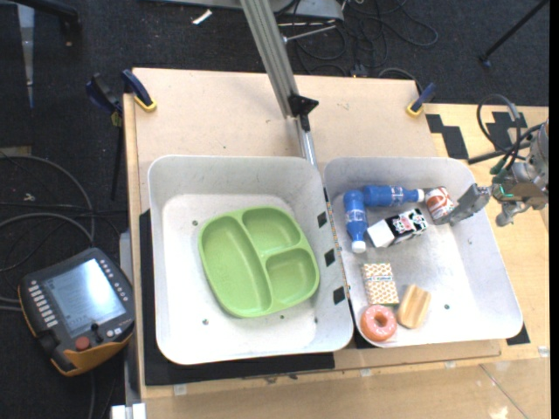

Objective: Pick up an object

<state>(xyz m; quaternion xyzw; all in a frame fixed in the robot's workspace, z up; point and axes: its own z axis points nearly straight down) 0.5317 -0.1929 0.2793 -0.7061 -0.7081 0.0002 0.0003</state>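
Note:
The right bin holds a blue bottle standing on end, a second blue bottle lying down, a black-and-white carton and a red-and-white can. Nearer the front lie a checkered wafer, a pink donut and a bread roll. My gripper hovers at the bin's right rim, just right of the can. One grey finger points toward the can, with nothing seen held.
The left bin carries a green divided plate. A slanted metal pole crosses the back of the bench. A teach pendant lies on the floor at left. Clamps sit at the bench's back corners.

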